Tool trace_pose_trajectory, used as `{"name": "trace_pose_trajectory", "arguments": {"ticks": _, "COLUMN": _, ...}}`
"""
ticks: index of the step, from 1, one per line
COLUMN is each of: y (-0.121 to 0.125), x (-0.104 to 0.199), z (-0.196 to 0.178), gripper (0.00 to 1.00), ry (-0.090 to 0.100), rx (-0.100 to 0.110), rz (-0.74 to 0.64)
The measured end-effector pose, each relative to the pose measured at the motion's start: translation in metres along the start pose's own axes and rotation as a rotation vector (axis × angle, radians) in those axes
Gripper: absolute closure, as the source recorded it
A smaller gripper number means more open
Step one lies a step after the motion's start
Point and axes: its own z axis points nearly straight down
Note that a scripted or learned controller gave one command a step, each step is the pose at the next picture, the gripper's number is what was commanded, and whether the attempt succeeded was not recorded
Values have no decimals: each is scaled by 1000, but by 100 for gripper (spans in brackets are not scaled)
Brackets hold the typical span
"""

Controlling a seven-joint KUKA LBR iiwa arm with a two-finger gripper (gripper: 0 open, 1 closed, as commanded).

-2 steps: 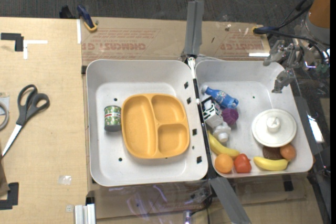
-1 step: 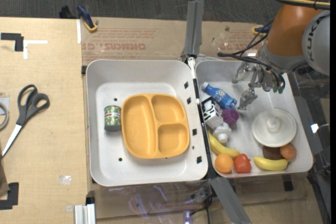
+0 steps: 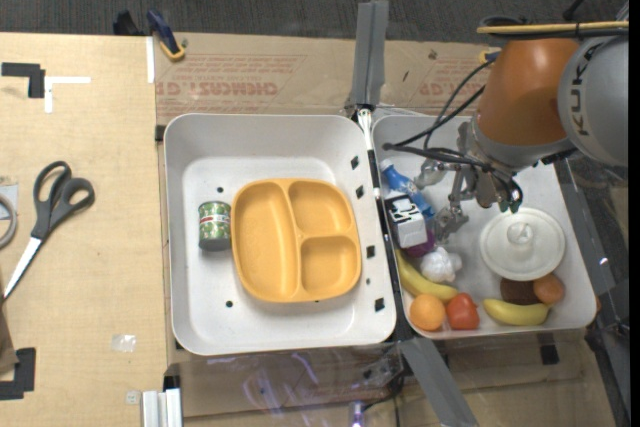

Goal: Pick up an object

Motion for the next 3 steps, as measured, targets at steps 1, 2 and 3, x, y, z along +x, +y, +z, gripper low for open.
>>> {"name": "trace_pose_trajectory", "arguments": {"ticks": 1, "y": -63, "x": 14, "z": -1, "gripper": 0, "ry": -4, "rx": 1, "rz": -393}}
{"name": "trace_pose_trajectory", "arguments": {"ticks": 2, "y": -1, "x": -16, "z": -9, "gripper": 0, "ry": -2, "rx": -1, "rz": -299}}
{"name": "trace_pose_trajectory", "arguments": {"ticks": 3, "y": 4, "x": 14, "z": 1, "gripper": 0, "ry": 0, "rx": -1, "rz": -266}}
